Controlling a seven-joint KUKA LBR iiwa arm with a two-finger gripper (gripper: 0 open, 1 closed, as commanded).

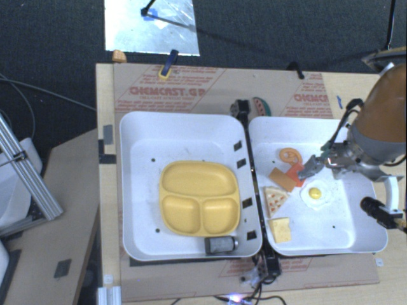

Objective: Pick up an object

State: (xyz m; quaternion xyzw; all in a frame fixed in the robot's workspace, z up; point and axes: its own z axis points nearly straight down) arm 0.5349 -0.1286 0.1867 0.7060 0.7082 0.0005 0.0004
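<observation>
The gripper (310, 168) is low in the right bin (362, 237), its tip at the orange block (283, 178); if it pinches anything, I cannot tell. The block lies with its long axis from upper left to lower right, beside the tomato slice (290, 155).

At the right edge of the frame, the arm (389, 116) presents a large rounded housing, orange-brown on top, with a grey band beneath it. A black cable (344, 116) loops along its left side toward the wrist. The wrist section is grey metal with darker fittings; detail there is blurred. The gripper (310, 168) is a slim grey and dark assembly extending left from the wrist. A separate black cylindrical part (379, 211) projects at lower right, beside a pale grey bracket. No markings or screws are legible.
</observation>
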